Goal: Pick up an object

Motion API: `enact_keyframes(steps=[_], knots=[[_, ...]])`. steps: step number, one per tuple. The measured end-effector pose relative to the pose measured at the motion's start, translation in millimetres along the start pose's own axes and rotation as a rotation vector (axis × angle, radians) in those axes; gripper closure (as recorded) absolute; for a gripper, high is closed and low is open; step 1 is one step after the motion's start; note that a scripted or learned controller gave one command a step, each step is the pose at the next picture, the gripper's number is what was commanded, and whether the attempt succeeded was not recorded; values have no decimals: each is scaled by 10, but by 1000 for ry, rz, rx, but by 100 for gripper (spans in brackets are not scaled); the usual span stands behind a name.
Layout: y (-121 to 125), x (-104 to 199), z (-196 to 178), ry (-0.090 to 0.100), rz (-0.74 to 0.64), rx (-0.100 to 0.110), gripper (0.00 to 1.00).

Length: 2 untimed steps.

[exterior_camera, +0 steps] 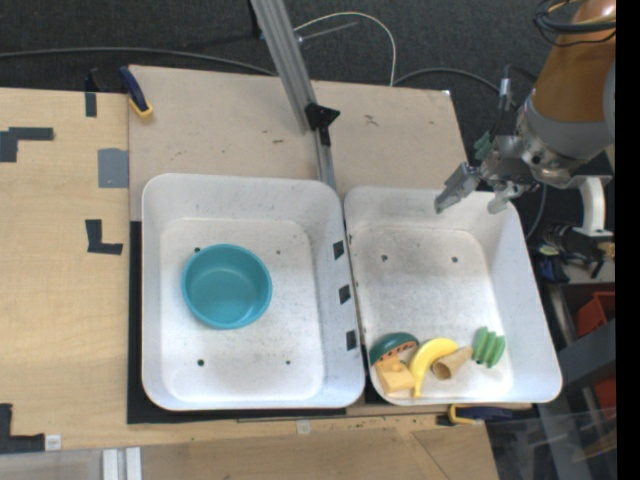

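Overhead, the gripper (470, 190) hangs above the far right corner of the right bin (520, 268), w/ nothing between its fingers; the two dark fingers look spread a little, holding only air. Your arm (570, 78) comes in from the right, orange band up top.

Your candidates sit well apart from it, bunched in the near corner of that same bin: a yellow banana (432, 355), a green piece (488, 347), a tan cone-shaped piece (452, 365), a yellow block (397, 376) and a dark green and red round item (392, 347). They touch or nearly touch, so a careless descent will likely shove the pile rather than lift anything.

To do the reach well, judging from this layout: go for the green piece. It sits at the right edge of the cluster w/ bare bin floor around most of it, so the fingers can straddle it w/o bumping neighbours. Come down vertical, open wide, close across its narrow side. Mind the bin wall nearby; a finger landing on the sloped rim would likely spoil the grasp.

Alt. target: the teal bowl (227, 286), alone in the left bin (160, 268). Easy to reach, but prob. only grippable at its rim.
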<state>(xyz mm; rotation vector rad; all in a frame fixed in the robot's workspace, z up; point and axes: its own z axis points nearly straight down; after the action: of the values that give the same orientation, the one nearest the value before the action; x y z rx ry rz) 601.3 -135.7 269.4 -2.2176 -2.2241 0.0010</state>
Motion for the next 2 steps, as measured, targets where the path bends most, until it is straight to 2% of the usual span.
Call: enact_keyframes(steps=[1, 2], knots=[[0, 0, 0, 0, 0, 0, 0], [-13, 72, 630, 0, 1, 7, 0]])
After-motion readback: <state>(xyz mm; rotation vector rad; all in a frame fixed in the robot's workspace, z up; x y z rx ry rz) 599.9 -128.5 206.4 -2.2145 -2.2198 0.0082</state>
